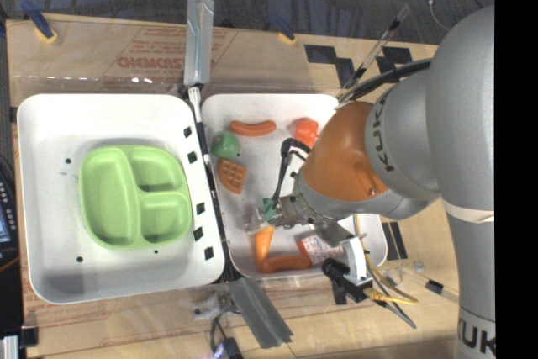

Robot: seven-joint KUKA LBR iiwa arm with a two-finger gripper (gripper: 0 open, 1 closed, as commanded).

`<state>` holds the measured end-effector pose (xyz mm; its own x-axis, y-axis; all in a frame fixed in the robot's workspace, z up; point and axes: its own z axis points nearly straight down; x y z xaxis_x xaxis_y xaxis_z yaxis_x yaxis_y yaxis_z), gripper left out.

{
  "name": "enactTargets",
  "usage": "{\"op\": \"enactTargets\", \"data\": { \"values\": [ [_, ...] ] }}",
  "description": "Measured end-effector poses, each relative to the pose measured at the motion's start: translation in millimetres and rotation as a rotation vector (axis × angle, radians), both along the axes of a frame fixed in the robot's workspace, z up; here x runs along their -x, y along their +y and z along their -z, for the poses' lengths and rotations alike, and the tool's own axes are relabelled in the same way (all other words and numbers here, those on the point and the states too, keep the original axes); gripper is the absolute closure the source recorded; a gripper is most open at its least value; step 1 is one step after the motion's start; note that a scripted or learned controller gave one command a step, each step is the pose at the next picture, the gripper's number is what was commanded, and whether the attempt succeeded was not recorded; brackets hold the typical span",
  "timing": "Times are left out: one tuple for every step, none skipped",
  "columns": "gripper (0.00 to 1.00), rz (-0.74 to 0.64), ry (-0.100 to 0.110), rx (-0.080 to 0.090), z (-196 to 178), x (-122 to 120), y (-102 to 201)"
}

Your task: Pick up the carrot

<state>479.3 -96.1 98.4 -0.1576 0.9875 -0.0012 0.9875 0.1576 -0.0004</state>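
The carrot (263,243), a short orange piece with a bit of green at its upper end, lies near the front edge of the right bin (252,107). My gripper (273,213) hangs directly over the carrot's green end, very close to it or touching it. The orange wrist band and grey arm hide most of the gripper and the bin's right half.
A sausage (252,128), a red-orange piece (305,130), a green broccoli (225,145) and a waffle (233,175) lie in the right bin. A long orange item (286,264) and a labelled packet (318,249) sit beside the carrot. The left bin (42,181) bears a green divided plate (134,196).
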Motion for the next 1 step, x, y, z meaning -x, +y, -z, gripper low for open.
{"op": "enactTargets", "data": {
  "values": [
    [1.0,0.401,0.003,0.0,-91.6,-55.7,23.1]
  ]
}}
